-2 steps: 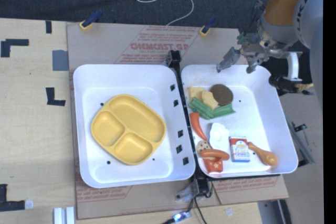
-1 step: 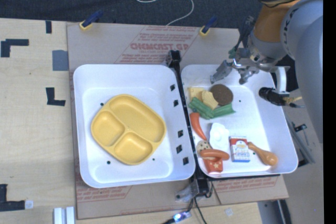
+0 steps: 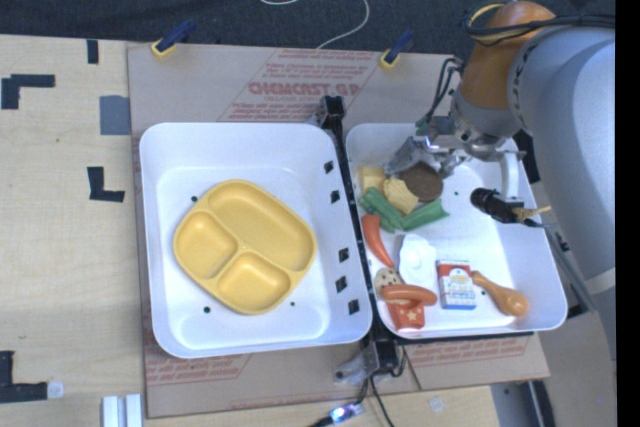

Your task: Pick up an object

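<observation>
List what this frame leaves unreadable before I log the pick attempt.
- Pincer state: fingertips merge with the brown round item below; the wrist covers them from above.
- Yellow items at the right bin's top left: partly under the green bean pod, identity unclear.
- Small carton: label print too small to read.

The arm (image 3: 545, 65) reaches into the right bin (image 3: 520, 315), its gripper (image 3: 425, 170) low over a brown piece (image 3: 424, 183) among crowded toy foods. A yellow tray (image 3: 245, 245) lies in the left bin (image 3: 170, 165).
</observation>
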Available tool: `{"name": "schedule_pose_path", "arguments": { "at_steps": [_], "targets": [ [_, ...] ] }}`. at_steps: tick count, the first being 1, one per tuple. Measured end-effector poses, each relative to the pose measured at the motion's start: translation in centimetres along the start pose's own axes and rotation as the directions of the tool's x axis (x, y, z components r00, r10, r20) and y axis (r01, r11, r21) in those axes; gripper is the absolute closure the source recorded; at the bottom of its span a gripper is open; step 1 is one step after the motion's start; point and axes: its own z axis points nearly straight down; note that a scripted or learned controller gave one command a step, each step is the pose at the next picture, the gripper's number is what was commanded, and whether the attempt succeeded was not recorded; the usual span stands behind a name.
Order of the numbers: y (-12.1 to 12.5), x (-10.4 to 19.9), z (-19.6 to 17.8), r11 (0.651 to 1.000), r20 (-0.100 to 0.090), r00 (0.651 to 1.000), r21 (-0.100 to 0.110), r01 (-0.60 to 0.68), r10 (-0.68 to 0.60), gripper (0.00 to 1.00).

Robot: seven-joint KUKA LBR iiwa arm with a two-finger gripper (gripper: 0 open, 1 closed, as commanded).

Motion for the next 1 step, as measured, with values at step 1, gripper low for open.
{"name": "schedule_pose_path", "arguments": {
  "at_steps": [1],
  "targets": [
    [0.31,-0.08,0.39,1.000,0.004,1.000,-0.010,0.000,0.000,0.00]
  ]
}}
